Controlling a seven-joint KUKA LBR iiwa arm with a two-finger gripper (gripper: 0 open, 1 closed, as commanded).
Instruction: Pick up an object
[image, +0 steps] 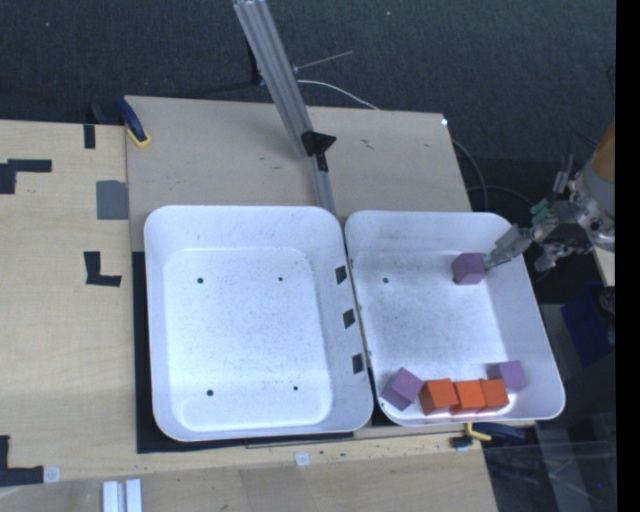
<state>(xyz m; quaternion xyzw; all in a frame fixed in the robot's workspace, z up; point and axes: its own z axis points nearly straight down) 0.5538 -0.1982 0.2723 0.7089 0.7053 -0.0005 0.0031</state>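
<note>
A purple block (468, 268) lies in the upper right part of the right bin (430, 320). My gripper (521, 257) hangs over that bin's right rim, tilted down to the left and open. Its left fingertip (497, 255) sits right against the block's right side, and the other finger (546, 260) is over the rim. Nothing is between the fingers. Along the bin's front edge lie a purple block (404, 385), three orange blocks (466, 395) in a row and a small purple block (511, 374).
The left bin (180, 330) stands beside the right one, with black clips on the shared rim. A slanted metal pole (290, 90) rises from behind the bins. Cables run across the bench at the back right.
</note>
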